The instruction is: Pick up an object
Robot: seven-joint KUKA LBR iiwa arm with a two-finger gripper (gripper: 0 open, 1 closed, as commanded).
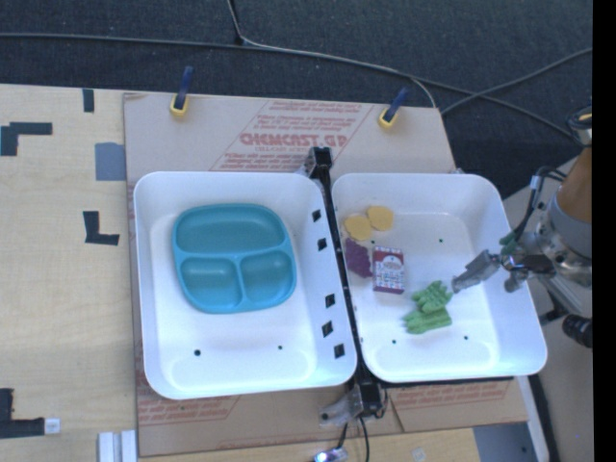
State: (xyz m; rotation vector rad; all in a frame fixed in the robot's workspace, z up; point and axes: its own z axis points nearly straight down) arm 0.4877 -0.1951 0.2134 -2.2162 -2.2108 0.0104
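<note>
Green toy (428, 309): lay near in right bin (486, 354)
Gripper (469, 275): just beside it for a grasp, opening indiscernible

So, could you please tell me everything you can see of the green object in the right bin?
The green object is a small, lumpy, bright green piece, seemingly soft plastic, in two stacked lobes. It lies flat on the right bin floor, toward the near side, right of the red-and-white box. The gripper hangs close above its right end; contact is unclear.

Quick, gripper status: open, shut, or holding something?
Gripper: cannot be told; its tip sits over the right bin, beside the green object.
</note>
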